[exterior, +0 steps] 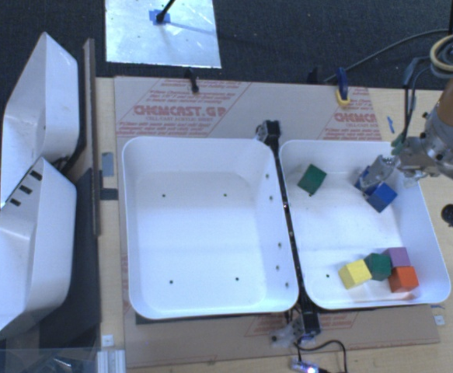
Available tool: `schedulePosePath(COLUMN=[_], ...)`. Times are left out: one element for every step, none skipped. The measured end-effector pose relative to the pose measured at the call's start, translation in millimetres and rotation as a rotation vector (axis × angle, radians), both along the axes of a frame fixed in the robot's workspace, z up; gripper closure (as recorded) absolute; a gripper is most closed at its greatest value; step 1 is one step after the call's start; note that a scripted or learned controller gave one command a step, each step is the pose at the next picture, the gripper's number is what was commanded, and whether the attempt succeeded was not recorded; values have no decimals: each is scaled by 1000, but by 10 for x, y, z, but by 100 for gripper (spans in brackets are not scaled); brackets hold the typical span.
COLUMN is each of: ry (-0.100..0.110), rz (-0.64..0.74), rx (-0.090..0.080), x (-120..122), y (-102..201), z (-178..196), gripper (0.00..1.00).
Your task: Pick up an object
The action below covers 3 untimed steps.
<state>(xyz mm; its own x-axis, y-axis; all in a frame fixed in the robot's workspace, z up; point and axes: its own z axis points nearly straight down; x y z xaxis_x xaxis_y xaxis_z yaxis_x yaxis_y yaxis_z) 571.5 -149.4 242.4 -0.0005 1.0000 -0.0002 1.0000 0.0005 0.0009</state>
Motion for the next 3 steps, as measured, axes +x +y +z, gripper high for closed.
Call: schedulePosePath(ry=[10,-11,-9], rz=[1,-1,0], rx=[2,0,0], x=[573,865,879], y=[102,451,475], z=[-1065,-1402,-1420], gripper=[0,0,0])
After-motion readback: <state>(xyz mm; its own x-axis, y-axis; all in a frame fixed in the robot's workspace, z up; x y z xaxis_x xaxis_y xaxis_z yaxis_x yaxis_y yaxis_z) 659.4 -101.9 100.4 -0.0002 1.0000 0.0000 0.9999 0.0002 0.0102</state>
